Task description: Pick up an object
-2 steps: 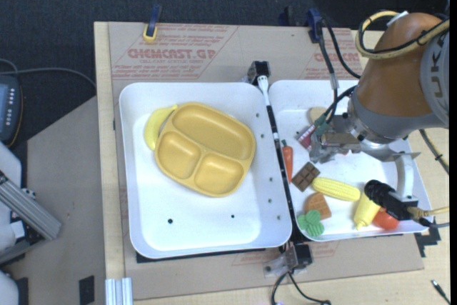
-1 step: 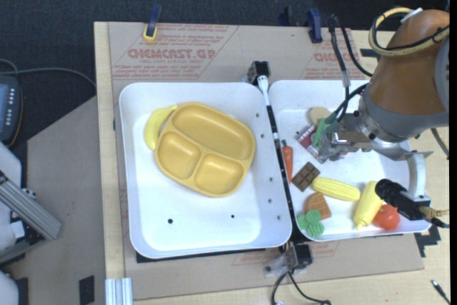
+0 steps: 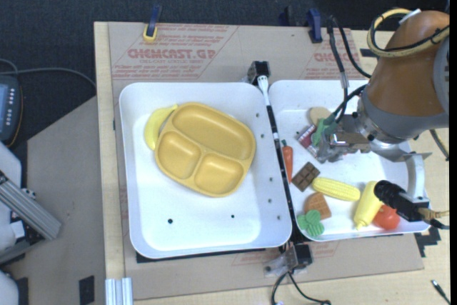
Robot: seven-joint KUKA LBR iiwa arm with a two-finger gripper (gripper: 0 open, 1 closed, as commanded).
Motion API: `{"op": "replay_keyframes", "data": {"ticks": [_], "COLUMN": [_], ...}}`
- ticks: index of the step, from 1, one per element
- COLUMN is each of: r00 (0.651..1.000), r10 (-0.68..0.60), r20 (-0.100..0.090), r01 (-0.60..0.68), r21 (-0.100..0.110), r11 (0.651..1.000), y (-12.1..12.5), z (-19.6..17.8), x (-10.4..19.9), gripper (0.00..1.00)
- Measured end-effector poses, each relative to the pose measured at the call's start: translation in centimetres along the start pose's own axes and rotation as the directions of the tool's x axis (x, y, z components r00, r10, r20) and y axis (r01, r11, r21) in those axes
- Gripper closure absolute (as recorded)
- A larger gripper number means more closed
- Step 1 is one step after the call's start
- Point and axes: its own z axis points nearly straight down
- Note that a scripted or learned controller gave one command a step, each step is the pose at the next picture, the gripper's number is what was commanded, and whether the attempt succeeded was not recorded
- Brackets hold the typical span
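Two shallow white bins sit side by side, and the toy food to be picked all lies in the right bin (image 3: 289, 102). The left bin (image 3: 200, 221) holds a yellow divided plate (image 3: 206, 148) with a yellow piece (image 3: 152, 128) showing from under its nine o'clock edge.

The gripper (image 3: 327, 146) hangs low over the middle of the right bin. Whether it is open or closed, or has hold of anything, cannot be told from this angle.

Read from the gripper:
- a beige round piece (image 3: 318, 114) lies at twelve o'clock;
- a red-pink piece (image 3: 305, 138) lies just beside it at ten o'clock;
- a carrot (image 3: 287, 157) lies at eight o'clock along the bin's left wall;
- a brown square (image 3: 305, 176) lies at seven o'clock;
- a corn cob (image 3: 335, 188) lies at six o'clock, with an orange-brown piece (image 3: 318, 205) and a green leaf (image 3: 311, 225) beyond it;
- a yellow bottle (image 3: 366, 203) and a red tomato (image 3: 387, 218), touching each other, lie at four o'clock.
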Motion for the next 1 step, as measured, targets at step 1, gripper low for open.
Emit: {"op": "replay_keyframes", "data": {"ticks": [1], "r00": [1.0], "r10": [0.002], "r20": [0.001], "r01": [-0.002], "r21": [0.001], "r11": [1.0], "y": [0.48], "z": [0.67], "x": [-0.83], "gripper": [1.0]}}
